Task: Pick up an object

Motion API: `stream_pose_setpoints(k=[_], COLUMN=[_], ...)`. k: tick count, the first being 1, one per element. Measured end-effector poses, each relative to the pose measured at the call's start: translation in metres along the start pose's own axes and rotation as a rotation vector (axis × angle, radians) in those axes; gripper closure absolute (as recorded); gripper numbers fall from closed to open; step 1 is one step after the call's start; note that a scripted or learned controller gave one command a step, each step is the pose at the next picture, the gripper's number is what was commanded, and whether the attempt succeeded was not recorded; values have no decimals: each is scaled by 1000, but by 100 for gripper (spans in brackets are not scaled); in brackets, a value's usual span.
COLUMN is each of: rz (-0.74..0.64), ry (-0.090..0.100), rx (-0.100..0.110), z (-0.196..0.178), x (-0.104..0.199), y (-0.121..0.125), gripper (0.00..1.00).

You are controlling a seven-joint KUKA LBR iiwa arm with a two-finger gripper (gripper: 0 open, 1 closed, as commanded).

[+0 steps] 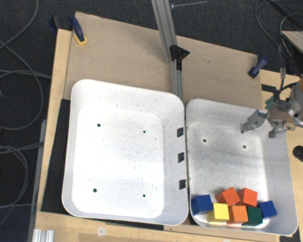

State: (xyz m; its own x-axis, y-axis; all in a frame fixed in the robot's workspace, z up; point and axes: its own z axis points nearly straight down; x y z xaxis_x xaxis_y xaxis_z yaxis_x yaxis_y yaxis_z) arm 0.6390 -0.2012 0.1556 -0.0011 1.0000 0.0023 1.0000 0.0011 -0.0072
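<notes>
Several small blocks lie clustered at the near edge of the right bin point(215, 151): a blue block point(202, 203), a yellow block point(221, 212), orange blocks point(230, 196), a green block point(254, 214) and another blue block point(268, 209). My gripper point(263, 125) hangs over the far right corner of that bin, well away from the cluster. Its two fingers are spread apart with nothing between them.
The left bin point(118, 146) sits beside the right one on the wooden bench point(123, 49). A slanted metal pole point(165, 22) rises from the bench's far side. Blue clamps point(77, 29) grip the back edge. Cables lie on the floor at left.
</notes>
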Motion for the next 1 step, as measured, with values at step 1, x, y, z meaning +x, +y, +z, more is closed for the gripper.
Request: stream_pose_setpoints(k=[1], rz=[0], ry=[0], rx=[0], z=[53], x=[1], y=[-1], gripper=[0])
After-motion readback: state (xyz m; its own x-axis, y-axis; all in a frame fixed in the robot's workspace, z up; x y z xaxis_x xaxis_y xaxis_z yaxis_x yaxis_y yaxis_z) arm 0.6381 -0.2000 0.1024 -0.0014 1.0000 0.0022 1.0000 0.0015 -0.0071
